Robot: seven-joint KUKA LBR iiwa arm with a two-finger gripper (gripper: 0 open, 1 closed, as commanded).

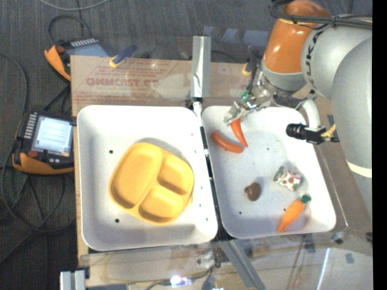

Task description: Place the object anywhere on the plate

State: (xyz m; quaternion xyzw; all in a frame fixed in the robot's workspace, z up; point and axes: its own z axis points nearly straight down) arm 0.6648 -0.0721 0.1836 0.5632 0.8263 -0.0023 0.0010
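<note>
Orange chili (pixel 240 132) pinched between hand (pixel 237 117) fingers, above right bin (pixel 323 180).

1. The arm (pixel 338 47) is cut by the right and top edges
2. The small patterned object (pixel 288 178), well below the jaws, is too small to identify
3. The gripper (pixel 237 116) finger gap is too blurred to judge

An orange, tapered object (pixel 240 132) hangs tilted right under the jaws, above the right bin's back left corner. The yellow three-compartment plate (pixel 152 182) lies flat, well left of the jaws.
</note>
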